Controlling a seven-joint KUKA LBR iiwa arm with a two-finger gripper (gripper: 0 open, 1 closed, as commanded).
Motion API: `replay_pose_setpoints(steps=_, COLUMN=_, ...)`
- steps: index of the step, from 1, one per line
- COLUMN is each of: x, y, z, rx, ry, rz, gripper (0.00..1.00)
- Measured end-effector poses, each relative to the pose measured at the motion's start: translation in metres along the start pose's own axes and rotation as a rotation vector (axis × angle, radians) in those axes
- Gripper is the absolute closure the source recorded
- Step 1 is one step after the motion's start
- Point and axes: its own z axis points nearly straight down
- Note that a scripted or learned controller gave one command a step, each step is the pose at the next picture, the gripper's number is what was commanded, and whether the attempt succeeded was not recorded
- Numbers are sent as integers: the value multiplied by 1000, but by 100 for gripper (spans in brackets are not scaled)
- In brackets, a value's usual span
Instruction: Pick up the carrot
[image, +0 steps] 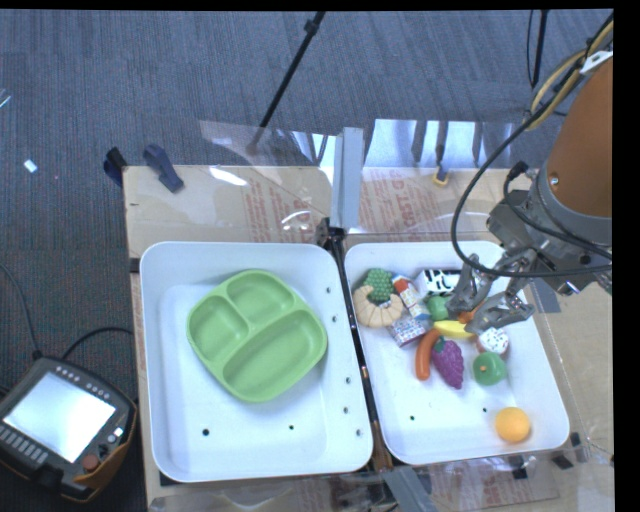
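1. A handheld screen (58, 420) is seen at the far left, on the floor beside the worktop (230, 200).
2. The left bin (170, 300) is occupied by a green divided plate (257, 335), laid at a slant.
3. In the right bin (540, 400), a cluster of toy food is gathered in the upper middle: a round tan piece with a green top (379, 303) at its left, and a small box (408, 330) just beside that.
4. The carrot (425, 355) is found in the middle of the right bin, lying nearly upright in the view, touching the purple grapes (448, 362) on its right.
5. A green apple (489, 369) is placed just right of the grapes, and an orange (513, 425) lies apart near the lower right corner.
6. The tool (483, 303) is held low over the cluster, above and right of the carrot; its fingers are spread apart, with nothing seen between them.
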Motion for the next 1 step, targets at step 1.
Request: replay_pose_setpoints(steps=1, x=-8, y=3, z=106, rx=-20, ry=18, rz=-17, gripper=100)
